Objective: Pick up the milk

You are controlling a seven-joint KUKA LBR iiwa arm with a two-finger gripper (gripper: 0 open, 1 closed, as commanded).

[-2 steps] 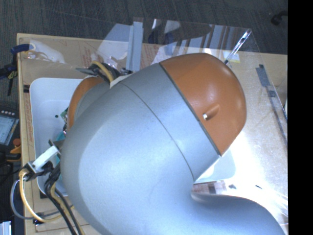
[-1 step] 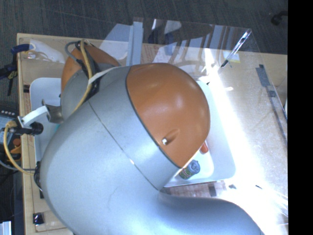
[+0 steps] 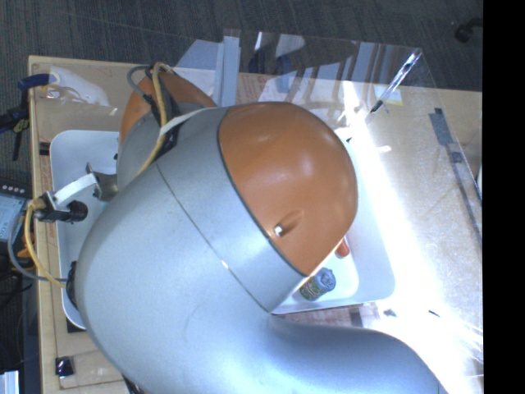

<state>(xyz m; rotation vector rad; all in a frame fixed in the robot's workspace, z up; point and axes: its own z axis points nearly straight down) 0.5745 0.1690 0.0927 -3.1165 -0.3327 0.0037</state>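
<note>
Grey arm (image 3: 197, 286) w/ orange cap covers most of both bins.
Pincer & milk hidden under arm, so can't tell their relation or the pincer's state. Small can-like item (image 3: 317, 285) peeks out at 5 o'clock in right bin (image 3: 373, 257); left bin (image 3: 70, 150) rim at 9.

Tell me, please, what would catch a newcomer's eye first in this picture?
The arm itself: its grey body and orange dome sit close under the camera and cover most of both bins. A white bin peeks out at the left edge, and another bin's corner shows at lower right, with a small round-topped item beside something red. Harsh sunlight glares across the bench on the right.
</note>
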